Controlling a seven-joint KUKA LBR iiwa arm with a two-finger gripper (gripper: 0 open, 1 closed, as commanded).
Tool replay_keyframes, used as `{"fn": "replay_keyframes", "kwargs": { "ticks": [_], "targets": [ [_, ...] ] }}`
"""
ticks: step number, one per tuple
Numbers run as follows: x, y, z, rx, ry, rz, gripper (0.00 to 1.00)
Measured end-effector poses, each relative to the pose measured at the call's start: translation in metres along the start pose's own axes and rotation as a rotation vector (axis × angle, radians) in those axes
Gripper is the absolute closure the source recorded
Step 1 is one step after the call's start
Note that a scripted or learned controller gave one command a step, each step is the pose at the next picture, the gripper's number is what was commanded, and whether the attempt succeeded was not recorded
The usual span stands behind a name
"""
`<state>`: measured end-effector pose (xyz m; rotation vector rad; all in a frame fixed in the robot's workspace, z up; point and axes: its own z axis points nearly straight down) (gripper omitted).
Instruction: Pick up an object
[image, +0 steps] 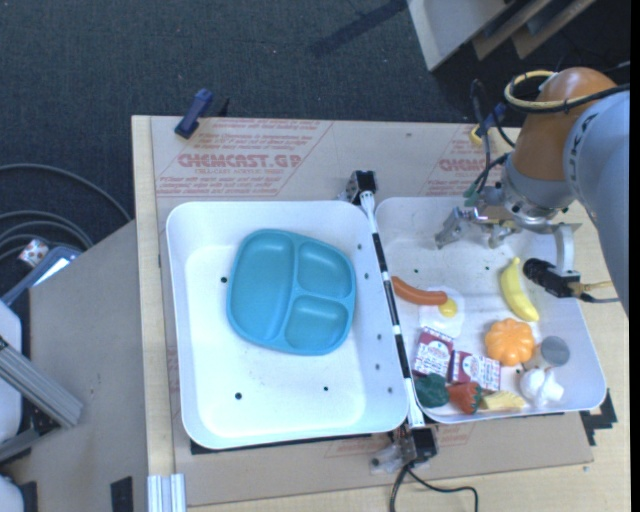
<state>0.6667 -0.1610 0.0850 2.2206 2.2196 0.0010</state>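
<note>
Though toys crowd right bin's (590, 330) near edge, pincer (470, 225) (fingers spread, nothing held) hangs over bare floor.

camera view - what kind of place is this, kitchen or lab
Most likely a robotics lab bench, not a kitchen: a robot arm reaches over two white bins, the food is toys such as a banana, and loose cables lie on carpet.

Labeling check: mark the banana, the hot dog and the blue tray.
banana (517, 290): camera view, middle of its yellow body.
hot dog (420, 293): camera view, middle of the sausage.
blue tray (291, 291): camera view, central ridge where the compartments meet.
</note>
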Motion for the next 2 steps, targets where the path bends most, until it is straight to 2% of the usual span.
{"fn": "replay_keyframes", "kwargs": {
  "ticks": [1,2],
  "targets": [
    [-0.044,0.0,0.0,0.002,0.003,-0.001,0.0],
    [-0.045,0.001,-0.011,-0.001,0.0,-0.002,1.0]
  ]
}}
